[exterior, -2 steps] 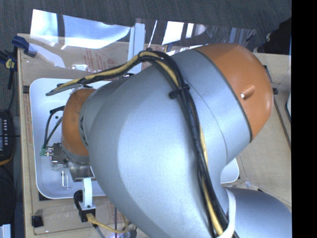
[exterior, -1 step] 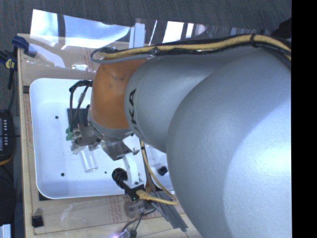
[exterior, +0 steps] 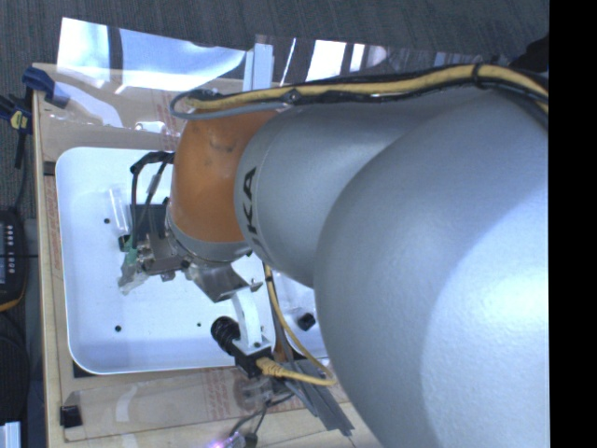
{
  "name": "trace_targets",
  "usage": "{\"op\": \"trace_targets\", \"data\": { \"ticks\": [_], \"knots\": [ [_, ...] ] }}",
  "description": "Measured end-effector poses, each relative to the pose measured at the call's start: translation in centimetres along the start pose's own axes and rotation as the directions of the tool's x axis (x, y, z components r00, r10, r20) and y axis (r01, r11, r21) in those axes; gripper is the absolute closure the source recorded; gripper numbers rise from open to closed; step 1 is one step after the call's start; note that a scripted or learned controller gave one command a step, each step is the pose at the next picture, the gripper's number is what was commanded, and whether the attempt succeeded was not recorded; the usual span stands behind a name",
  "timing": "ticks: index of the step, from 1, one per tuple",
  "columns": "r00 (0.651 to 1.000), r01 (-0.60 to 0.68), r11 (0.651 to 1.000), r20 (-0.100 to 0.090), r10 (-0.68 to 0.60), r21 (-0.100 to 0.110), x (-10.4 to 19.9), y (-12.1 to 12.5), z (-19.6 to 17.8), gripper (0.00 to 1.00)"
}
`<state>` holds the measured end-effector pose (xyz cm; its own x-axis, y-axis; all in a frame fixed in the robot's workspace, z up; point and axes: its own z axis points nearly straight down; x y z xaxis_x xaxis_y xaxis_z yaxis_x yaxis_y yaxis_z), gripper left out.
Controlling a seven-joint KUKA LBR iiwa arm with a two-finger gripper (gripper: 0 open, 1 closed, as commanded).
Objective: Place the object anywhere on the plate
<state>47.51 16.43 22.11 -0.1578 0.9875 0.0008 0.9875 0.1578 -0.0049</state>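
The grey arm (exterior: 410,250) sits nearest the lens, its bulk covering the right and centre of the scene. A yellow cable (exterior: 373,87) and a black one run along its upper edge. Left of the grey housing the orange band (exterior: 210,180) rounds down to the wrist. Below the band the hand (exterior: 140,264) reaches out over the left bin (exterior: 79,325), low above the white floor near the bin's middle. A small greenish patch shows at the hand's tip, too blurred to identify; I cannot tell whether it is the object or part of the hand. Whether the hand is released or clenched cannot be told from here. Two small dark specks lie on the bin floor below the hand. A black knob (exterior: 224,329) on a white bracket hangs beneath the wrist, with a second yellow cable (exterior: 294,373) looping under it. The bin rests on a wooden counter (exterior: 140,404). Shiny plastic sheeting (exterior: 140,59) lies beyond the bin's far edge. The plate cannot be made out.
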Motion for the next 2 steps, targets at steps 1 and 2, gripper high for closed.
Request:
{"op": "trace_targets", "data": {
  "ticks": [1, 2],
  "knots": [
    [0.998, 0.066, 0.998, 0.0, -0.066, -0.002, -4.9, -0.7, -6.5, 0.0],
    [0.996, -0.091, 0.996, 0.002, 0.091, 0.004, 1.4, 0.1, 4.4, 0.0]
  ]
}}
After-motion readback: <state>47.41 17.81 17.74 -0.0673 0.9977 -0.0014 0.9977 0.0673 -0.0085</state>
